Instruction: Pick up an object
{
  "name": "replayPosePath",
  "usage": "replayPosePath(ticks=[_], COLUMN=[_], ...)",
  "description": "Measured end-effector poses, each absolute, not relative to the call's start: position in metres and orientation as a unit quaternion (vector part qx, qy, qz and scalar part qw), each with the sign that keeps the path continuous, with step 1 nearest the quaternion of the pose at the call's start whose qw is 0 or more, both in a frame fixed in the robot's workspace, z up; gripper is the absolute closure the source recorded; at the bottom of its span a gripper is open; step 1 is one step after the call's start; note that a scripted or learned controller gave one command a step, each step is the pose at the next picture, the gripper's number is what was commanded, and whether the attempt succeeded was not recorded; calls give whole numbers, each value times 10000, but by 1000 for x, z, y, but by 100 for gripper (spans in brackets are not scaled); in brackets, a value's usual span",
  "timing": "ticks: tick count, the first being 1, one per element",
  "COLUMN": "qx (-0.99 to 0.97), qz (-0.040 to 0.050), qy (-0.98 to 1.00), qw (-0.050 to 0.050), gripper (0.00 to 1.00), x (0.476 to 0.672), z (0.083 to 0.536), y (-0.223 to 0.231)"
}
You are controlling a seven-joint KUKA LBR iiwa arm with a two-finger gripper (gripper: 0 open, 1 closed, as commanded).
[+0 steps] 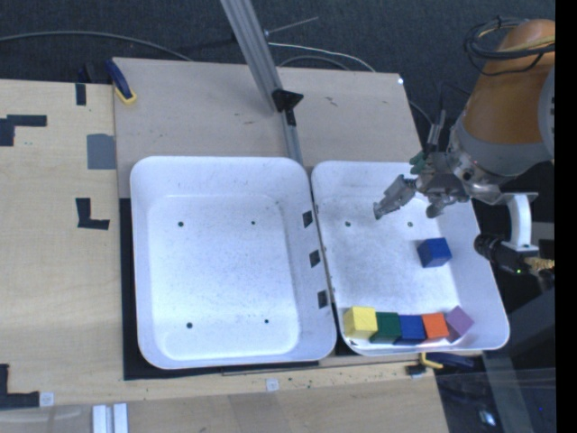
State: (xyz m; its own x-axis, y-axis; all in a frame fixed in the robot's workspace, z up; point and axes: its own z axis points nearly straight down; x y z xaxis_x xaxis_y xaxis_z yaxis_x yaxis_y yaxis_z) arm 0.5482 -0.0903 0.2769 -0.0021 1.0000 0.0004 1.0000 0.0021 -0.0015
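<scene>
In the right bin point(356, 242) a lone blue cube point(434, 252) lies near the right wall. Along that bin's front wall runs a row of blocks: yellow point(361, 320), green point(387, 325), blue point(412, 327), orange point(435, 325) and purple point(459, 320). My gripper point(412, 207) hangs over the back right part of this bin, above and a little left of the lone blue cube. Its fingers are spread open, with nothing between them.
The left bin point(153, 242) stands beside the right one, their walls touching in the middle. A slanted metal pole point(254, 39) rises from behind the bins. Cables run across the dark floor at the back.
</scene>
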Motion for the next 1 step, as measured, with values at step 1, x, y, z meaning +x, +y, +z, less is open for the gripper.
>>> replayPosePath(ticks=[1], qx=[-7081], qz=[7], qy=[-7061], qw=[-20], gripper=[0], x=[591], z=[282], y=[-167])
